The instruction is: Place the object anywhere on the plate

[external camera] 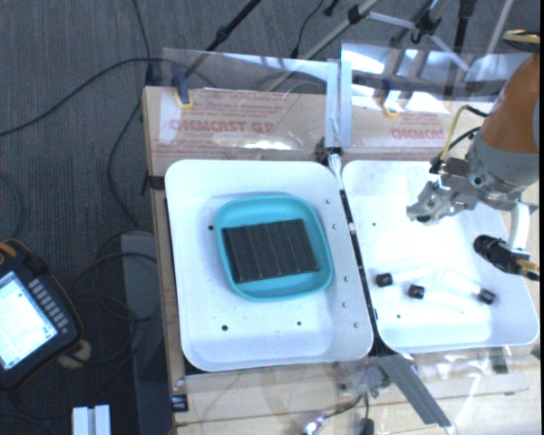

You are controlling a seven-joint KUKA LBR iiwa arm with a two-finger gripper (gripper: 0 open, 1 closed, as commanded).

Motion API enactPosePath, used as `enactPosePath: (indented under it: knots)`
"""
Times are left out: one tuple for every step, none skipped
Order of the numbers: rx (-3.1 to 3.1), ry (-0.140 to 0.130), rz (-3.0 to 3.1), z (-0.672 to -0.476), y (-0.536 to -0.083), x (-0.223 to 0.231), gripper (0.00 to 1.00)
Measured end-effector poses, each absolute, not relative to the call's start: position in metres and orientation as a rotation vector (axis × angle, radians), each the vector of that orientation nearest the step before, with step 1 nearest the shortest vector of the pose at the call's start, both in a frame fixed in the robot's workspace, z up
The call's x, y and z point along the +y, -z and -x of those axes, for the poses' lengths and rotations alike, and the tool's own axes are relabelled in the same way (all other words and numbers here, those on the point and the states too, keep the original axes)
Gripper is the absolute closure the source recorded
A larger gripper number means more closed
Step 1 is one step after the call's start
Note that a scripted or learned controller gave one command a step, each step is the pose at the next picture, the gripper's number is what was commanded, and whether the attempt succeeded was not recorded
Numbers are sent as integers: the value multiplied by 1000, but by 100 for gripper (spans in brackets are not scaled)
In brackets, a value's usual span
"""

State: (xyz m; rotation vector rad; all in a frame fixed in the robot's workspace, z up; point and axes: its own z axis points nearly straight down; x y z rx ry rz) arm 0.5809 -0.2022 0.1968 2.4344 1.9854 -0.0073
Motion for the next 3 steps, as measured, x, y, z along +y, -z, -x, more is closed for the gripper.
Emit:
enactPosePath:
  knots:
    - [2079, 4, -2357, -576, -194, -125, 100]
    - [2231, 5, -2215, -596, -182, -42, 100]
    - [2231, 4, -2215, -596, -182, -42, 0]
